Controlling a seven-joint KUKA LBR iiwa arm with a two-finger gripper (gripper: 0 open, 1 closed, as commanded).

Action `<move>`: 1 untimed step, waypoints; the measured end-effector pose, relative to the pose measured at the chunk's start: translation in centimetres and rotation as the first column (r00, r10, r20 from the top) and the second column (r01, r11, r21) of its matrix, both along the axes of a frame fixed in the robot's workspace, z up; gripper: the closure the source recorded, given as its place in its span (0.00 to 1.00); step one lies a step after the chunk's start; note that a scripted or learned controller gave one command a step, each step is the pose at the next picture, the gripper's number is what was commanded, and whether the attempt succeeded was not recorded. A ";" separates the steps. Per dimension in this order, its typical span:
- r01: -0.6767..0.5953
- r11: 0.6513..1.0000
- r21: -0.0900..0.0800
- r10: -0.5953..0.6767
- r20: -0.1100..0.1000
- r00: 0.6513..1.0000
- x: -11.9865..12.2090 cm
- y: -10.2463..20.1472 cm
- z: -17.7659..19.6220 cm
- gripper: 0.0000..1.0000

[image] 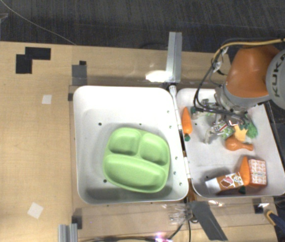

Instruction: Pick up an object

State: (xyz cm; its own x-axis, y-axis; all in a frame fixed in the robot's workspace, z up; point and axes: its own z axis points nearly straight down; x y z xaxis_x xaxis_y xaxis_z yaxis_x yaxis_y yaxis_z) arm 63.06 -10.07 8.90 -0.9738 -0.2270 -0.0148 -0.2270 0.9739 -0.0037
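My gripper [216, 131] hangs low in the right bin [203, 160], below the arm's orange band [250, 72]. It is right beside a small cluster of toy food: a green and yellow piece [244, 130] and an orange pear-shaped piece [238, 145]. The gripper's metal parts partly cover the left side of that cluster. An orange carrot [186, 122] lies upright along the bin's left wall, a little to the gripper's left. Near the bin's front edge lie an orange carton [253, 173] and a bottle with an orange label [226, 182].
The left bin [89, 110] holds a green divided plate [137, 159] towards its front. A metal post [174, 57] stands behind the wall between the two bins. Cables loop from the arm above the right bin's back edge.
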 end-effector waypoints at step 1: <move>-0.004 1.000 0.000 0.004 0.015 1.000 0.5 0.2 1.6 1.00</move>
State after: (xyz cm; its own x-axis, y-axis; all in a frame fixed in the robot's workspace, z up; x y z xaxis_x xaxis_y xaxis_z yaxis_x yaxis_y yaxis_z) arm 63.52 -9.90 10.51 -0.9724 -0.2313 -0.0297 -0.2311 0.9729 -0.0077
